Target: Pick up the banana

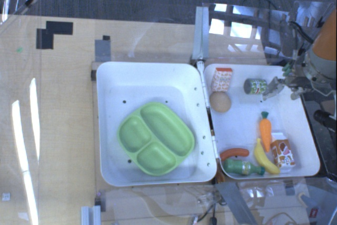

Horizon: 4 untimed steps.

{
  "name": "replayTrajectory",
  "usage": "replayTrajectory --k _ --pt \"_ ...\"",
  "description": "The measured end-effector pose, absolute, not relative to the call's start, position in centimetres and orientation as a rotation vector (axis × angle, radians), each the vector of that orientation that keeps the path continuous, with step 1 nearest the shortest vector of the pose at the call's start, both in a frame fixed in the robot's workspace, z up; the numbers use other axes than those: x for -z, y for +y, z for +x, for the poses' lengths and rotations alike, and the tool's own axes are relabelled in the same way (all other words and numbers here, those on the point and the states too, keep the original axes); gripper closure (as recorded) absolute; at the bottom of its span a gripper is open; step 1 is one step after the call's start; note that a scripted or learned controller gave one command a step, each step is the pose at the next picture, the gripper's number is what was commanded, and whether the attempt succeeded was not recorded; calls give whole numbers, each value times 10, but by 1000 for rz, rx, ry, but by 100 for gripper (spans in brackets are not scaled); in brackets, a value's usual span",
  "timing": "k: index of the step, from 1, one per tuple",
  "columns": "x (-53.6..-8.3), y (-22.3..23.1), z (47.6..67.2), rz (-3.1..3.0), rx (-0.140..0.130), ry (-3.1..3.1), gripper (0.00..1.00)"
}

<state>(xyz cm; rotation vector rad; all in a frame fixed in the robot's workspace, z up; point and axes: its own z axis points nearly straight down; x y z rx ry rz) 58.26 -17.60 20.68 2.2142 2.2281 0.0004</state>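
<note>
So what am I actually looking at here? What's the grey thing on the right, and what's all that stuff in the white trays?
You are looking down from one camera fixed above a workbench. The grey and orange thing at the right edge is a robot arm, and its gripper hangs over the far part of the right bin; nothing is held in it. That bin holds toy groceries: a banana, a carrot, a sausage, a green bottle, a small can, a round tan ball and two little cartons. The left bin holds a green divided plate. The arm is meant to pick up the banana, which lies untouched near the front.
</note>
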Motion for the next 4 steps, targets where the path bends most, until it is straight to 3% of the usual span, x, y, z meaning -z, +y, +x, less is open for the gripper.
replayTrajectory --k 1,2,3,4 --pt "-95 -186 501 2124 -2 2315 0" --pt "-89 -125 492 2418 -16 1986 0" --pt "-99 -124 495 2414 -22 1988 100" --pt "-174 -102 536 2485 -2 1919 100"
